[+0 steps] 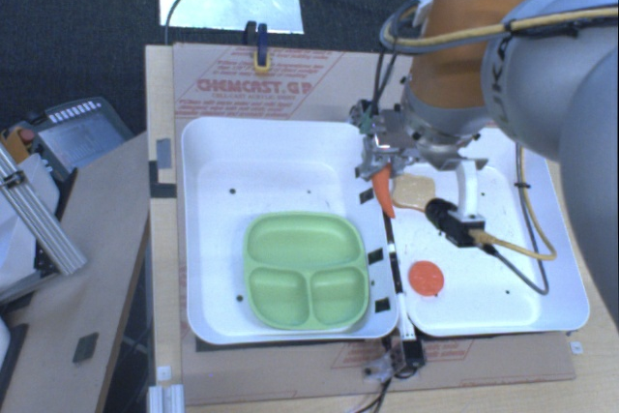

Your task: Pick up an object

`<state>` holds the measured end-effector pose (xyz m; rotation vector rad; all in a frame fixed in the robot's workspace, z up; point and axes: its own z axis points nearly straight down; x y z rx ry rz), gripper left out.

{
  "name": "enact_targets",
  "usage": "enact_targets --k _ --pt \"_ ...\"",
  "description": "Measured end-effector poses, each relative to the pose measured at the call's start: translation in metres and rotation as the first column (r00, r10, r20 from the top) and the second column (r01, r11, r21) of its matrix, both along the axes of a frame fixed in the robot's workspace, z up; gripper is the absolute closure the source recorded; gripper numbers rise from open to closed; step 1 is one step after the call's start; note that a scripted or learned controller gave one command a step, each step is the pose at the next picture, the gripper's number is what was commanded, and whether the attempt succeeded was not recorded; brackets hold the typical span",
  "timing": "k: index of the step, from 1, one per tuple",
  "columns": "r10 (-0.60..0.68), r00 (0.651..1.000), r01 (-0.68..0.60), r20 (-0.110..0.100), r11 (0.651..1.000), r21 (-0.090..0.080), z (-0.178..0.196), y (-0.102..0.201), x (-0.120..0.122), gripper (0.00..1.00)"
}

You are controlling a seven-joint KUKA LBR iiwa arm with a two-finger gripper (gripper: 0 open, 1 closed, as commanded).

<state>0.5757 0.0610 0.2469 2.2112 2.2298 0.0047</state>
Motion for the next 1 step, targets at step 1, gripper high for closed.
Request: enact_targets --k 1 --pt "0.0 1.0 0.0 -0.002 1.0 0.0 -0.0085 0.046 0.005 1.0"
